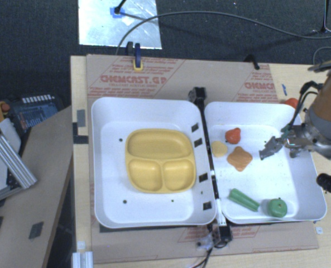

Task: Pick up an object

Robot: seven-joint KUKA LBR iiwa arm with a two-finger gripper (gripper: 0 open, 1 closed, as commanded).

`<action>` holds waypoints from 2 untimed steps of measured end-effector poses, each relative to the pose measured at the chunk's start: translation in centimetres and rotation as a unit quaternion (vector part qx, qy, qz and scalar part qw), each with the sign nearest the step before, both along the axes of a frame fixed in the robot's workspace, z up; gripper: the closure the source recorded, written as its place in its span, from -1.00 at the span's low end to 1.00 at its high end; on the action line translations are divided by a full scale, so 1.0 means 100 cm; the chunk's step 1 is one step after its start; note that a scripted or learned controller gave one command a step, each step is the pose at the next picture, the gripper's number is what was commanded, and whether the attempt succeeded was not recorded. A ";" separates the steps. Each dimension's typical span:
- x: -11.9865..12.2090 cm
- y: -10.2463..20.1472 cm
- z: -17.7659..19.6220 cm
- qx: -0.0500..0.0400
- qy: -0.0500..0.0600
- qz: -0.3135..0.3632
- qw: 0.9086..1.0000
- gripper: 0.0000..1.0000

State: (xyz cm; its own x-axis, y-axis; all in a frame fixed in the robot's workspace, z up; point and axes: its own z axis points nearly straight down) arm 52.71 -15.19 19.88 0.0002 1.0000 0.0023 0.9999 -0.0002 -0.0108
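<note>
Nearest you, along the front edge of the right-hand bin (pixel 316 205), a green round piece (pixel 277 207) is lying beside a green stick-shaped piece (pixel 243 200), the two just apart and both resting flat on the white floor. Further in, an orange, roughly square piece (pixel 240 158) is sitting near the bin's left wall, with a pale yellow piece (pixel 219 148) just beside it to the left and a red piece (pixel 233 135) just above that pair. All five are lying loose; none is being carried.

Your gripper (pixel 270 148) is reaching in from the right over the middle of this bin, hanging to the right of the orange square and well clear of it. You cannot tell from this angle whether its tips are spread or pressed together; the metal end is reading as one small grey shape, and nothing is showing between them. Behind it the arm's orange band (pixel 327 102) is leaning over the bin's right rim.

In the left-hand bin (pixel 106 149), a yellow three-compartment tray (pixel 157 159) is lying flat at the centre. A black hinge strip (pixel 205 155) is running between the two bins.

Beyond the bins, a brown printed board (pixel 154 77) is lying under them, a yellow clamp (pixel 138 60) is gripping its far edge, and a shiny foil sheet (pixel 119 15) is lying on the dark carpet.
</note>
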 end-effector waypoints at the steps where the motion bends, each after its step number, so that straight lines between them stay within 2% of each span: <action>1: 0.003 0.000 0.006 -0.001 -0.006 0.002 1.000 -1.00; 2: 0.009 0.006 -0.040 -0.001 -0.005 0.001 1.000 -1.00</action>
State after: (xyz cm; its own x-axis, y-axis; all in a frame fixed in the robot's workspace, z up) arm 53.60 -14.55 15.93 -0.0026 1.0000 0.0007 1.0000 0.0026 -0.0012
